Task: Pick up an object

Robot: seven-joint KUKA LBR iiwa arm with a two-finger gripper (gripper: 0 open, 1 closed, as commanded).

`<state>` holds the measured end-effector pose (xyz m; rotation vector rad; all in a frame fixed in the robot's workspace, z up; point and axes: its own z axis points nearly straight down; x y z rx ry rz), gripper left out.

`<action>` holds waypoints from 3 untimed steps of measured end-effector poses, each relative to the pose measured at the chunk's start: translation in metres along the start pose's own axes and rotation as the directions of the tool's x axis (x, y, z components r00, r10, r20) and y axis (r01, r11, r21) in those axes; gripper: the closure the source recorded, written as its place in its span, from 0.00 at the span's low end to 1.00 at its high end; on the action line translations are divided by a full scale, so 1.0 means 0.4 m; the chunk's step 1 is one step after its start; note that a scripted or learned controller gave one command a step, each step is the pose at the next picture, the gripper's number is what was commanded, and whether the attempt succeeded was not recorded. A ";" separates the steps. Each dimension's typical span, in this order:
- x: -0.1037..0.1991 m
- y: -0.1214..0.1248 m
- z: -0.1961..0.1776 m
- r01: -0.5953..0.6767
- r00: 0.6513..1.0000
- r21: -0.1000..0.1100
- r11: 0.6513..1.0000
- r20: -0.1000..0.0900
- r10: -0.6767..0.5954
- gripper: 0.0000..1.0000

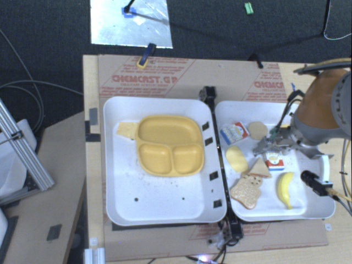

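Over in the right bin [319, 205], the tool [268, 146] (can't tell its grip state) hovers above crowded red-and-white carton [274, 162] and sandwich wedge [258, 169], so it could easily nudge both and miss.

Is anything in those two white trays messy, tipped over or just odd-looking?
Nothing looks spilled or broken. One oddity: a flat yellow piece lies partly tucked under the left edge of the yellow divided plate in the left bin. In the right bin, the banana, toast slice and other toy foods lie loosely scattered below the gripper.
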<state>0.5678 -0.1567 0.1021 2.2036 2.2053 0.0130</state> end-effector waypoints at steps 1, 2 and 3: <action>-0.028 -0.096 0.044 -0.002 1.000 0.025 1.000 -0.012 0.002 0.00; -0.026 -0.089 0.016 0.001 1.000 0.019 1.000 -0.010 -0.001 1.00; 0.167 0.031 0.043 0.011 1.000 0.018 1.000 -0.013 -0.011 1.00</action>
